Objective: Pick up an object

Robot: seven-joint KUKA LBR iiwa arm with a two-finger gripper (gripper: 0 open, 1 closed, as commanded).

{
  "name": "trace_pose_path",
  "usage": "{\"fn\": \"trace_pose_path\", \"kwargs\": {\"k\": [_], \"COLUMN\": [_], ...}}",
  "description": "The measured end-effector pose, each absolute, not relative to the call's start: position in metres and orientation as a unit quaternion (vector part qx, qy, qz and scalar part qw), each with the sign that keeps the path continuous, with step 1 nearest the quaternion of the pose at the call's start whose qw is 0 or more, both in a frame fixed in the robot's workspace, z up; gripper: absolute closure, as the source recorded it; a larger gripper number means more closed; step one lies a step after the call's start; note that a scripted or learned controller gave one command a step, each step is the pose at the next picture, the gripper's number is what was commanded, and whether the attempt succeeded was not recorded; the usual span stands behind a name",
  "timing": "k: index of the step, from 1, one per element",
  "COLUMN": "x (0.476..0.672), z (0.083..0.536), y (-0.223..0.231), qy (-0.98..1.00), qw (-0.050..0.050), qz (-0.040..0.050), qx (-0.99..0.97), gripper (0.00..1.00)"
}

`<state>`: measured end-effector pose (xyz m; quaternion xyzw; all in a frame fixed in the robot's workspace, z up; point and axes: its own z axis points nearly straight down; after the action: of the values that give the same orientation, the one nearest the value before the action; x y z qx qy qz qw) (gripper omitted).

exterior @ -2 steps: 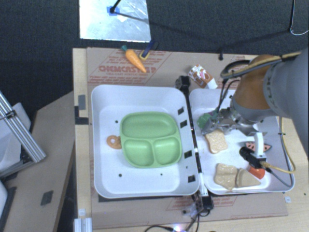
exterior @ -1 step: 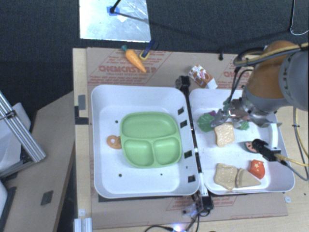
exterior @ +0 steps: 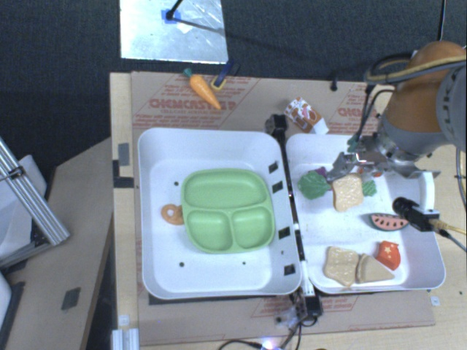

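Hovering over the right white plastic bin [exterior: 430, 268], the gripper [exterior: 349, 162] is beside a tan toy bread slice [exterior: 347, 193]; claw state unclear, nothing lifted yet.

Glossy white plastic bins [exterior: 211, 141]; matt green tray [exterior: 226, 208]

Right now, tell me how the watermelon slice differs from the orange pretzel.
The watermelon slice lies in the right bin; the orange pretzel lies in the left bin, beside the green tray.
The slice is a red wedge with a green rind; the pretzel is an orange loop with holes.
The slice looks larger than the pretzel.
Both are toy foods lying flat on a white bin floor.
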<state>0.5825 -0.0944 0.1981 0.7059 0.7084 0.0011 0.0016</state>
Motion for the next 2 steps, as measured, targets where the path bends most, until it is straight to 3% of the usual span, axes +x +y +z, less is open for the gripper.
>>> {"fn": "trace_pose_path", "kwargs": {"k": [1, 2], "x": [0.584, 0.626], "z": [0.226, 0.235], "y": [-0.094, -0.078], "qy": [0.709, 0.710], "qw": [0.002, 0.002], "qz": [0.0014, 0.0021], "qx": [0.706, 0.704], "gripper": [1.00, 1.00]}}
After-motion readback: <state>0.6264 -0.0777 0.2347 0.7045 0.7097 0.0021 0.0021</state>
